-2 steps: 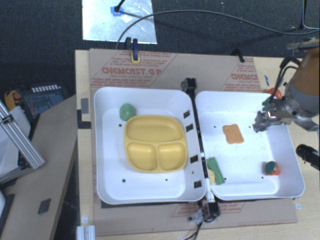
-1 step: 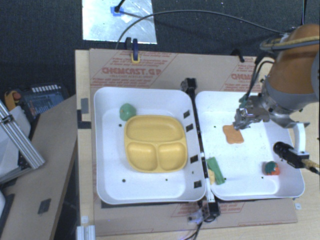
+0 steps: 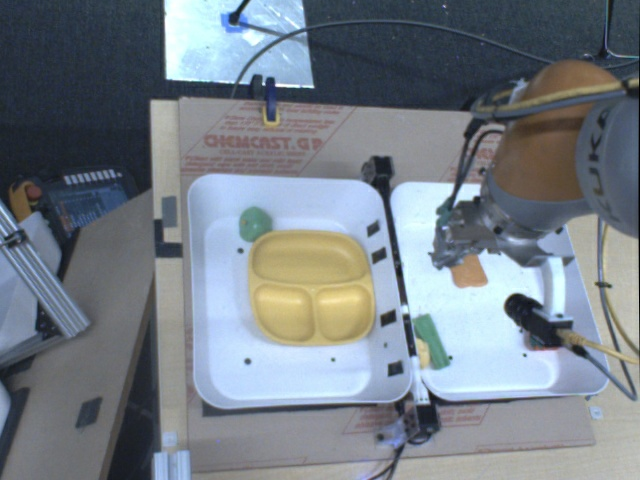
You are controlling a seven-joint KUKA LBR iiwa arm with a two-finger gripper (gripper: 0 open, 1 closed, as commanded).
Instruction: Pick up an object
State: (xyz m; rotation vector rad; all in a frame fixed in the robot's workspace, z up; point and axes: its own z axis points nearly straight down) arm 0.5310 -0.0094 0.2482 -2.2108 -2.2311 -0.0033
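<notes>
The gripper [image 3: 452, 253] hangs low in the right bin [image 3: 480, 368], just left of an orange piece [image 3: 470, 273]; its grip can't be told. A green block [image 3: 430, 340] lies lower left. A yellow tray [image 3: 310, 288] fills the left bin [image 3: 215, 298].

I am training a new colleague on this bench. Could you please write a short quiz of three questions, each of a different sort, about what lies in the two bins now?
1. True or false: the yellow divided tray lies in the left bin.
2. Which thing lies right beside the gripper? A) green ball B) orange piece C) green block
3. Fill in: the green ball lies near the tray's upper ____ corner.

Key
1. True.
2. B: the orange piece lies just below the gripper in the right bin; the green block lies by that bin's left wall.
3. Left.
</notes>
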